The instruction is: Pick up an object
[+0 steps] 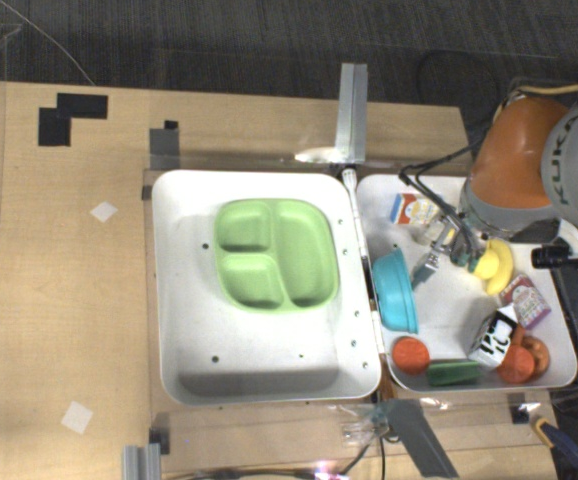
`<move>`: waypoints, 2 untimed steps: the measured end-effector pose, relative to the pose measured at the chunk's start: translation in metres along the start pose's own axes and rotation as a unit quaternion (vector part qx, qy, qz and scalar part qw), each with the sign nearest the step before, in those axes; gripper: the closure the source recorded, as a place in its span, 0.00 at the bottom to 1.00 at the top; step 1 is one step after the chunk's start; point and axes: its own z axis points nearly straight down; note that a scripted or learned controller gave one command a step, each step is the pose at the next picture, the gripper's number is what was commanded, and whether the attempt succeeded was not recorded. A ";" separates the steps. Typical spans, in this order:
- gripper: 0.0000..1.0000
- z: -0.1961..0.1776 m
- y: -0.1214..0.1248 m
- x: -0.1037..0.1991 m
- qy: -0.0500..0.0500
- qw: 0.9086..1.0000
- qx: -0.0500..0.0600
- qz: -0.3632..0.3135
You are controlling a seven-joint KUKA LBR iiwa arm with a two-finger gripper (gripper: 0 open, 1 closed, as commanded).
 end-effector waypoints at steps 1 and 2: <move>0.00 0.000 0.013 -0.045 0.019 0.994 0.007 0.104; 0.00 0.000 0.025 -0.037 0.011 0.991 0.013 0.133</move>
